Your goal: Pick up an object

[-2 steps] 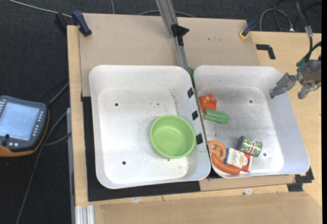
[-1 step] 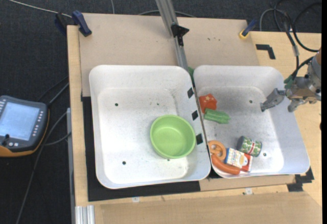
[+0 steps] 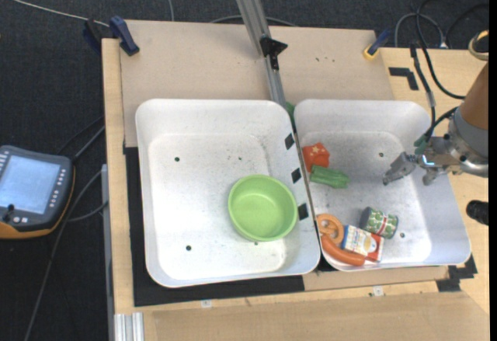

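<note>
My gripper [image 3: 411,173] hangs over the right part of the right bin [image 3: 404,116], its two fingers spread open with nothing between them. In that bin lie an orange-red block [image 3: 315,155] and a green piece [image 3: 329,177] near the left wall. A small green and white can [image 3: 379,221] lies below and left of the gripper. At the bin's front edge sit a white and red packet [image 3: 361,241] and an orange curved toy [image 3: 334,242]. A light green bowl [image 3: 262,208] stands in the left bin [image 3: 194,130].
A metal pole [image 3: 250,5] slants down to the wall between the two bins. Black cables [image 3: 435,75] run over the bench at the right, close to the arm. A handheld pendant [image 3: 31,190] lies off the bench at far left.
</note>
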Robot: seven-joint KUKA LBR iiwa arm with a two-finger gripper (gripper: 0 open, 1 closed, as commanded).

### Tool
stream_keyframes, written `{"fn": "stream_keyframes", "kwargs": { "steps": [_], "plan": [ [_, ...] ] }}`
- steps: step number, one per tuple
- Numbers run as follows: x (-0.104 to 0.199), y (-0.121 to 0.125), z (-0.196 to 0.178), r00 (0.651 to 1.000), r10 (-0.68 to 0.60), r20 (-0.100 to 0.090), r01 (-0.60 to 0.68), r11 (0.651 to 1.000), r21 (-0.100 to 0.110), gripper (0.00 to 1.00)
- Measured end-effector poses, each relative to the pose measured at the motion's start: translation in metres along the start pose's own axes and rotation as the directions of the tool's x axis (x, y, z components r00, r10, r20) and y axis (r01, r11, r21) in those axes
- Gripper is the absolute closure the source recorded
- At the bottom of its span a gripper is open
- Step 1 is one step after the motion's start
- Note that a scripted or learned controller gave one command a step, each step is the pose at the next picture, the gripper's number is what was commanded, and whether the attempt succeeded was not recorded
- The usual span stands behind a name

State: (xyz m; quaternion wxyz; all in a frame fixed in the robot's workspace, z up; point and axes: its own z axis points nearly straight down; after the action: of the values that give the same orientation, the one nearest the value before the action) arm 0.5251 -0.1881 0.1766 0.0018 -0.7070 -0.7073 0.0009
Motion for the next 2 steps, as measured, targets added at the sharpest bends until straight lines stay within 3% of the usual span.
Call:
{"fn": "stream_keyframes", "kwargs": {
  "steps": [1,2],
  "plan": [
    [0.003,-0.010,0.053,1.000,0.000,0.000,0.000,1.000,-0.001,0.00],
    [0.003,-0.009,0.040,1.000,0.000,0.001,0.000,1.000,-0.005,1.00]
  ]
}}
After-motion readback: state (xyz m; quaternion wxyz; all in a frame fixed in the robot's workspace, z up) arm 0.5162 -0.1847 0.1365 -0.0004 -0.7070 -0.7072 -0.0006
